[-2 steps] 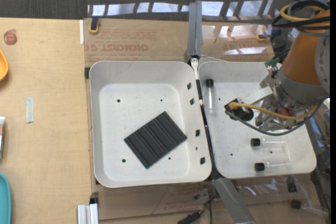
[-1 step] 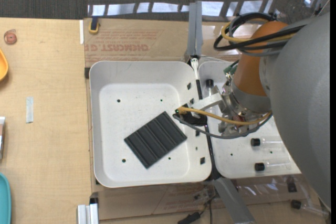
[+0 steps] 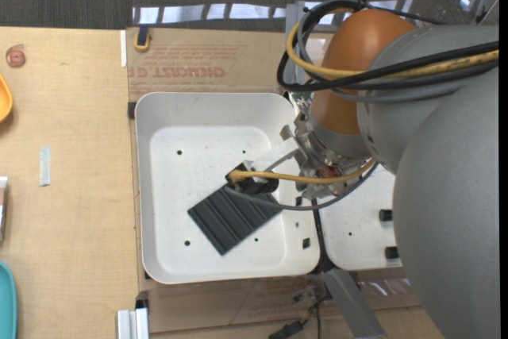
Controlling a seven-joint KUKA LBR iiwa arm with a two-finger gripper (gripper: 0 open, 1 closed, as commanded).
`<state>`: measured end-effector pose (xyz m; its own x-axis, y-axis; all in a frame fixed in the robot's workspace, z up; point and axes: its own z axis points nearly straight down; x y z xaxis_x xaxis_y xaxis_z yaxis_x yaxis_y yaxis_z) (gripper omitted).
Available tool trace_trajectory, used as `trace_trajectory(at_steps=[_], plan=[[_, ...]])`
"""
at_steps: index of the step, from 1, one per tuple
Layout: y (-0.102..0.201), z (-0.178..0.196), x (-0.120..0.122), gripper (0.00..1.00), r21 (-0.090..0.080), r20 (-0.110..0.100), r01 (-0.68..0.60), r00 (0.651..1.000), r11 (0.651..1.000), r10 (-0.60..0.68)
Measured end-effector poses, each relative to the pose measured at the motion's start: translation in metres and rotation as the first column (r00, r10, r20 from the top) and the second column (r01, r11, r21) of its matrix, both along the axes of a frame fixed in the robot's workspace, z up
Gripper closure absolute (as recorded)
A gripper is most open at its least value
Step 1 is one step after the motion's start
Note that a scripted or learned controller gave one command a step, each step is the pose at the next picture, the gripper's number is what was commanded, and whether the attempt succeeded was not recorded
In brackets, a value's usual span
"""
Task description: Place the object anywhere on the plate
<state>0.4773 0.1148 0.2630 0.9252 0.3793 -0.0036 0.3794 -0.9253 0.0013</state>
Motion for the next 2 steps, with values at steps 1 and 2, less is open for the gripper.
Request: trace_trajectory(at_steps=[1, 2], plan=[[0.0559, -0.0355, 0.0567, 1.00, 0.000, -0.001, -0.120, 0.993, 0.993, 0.120], [0.0557, -0.0352, 0.0568, 0.00, 0.000, -0.001, -0.120, 0.993, 0.993, 0.120]])
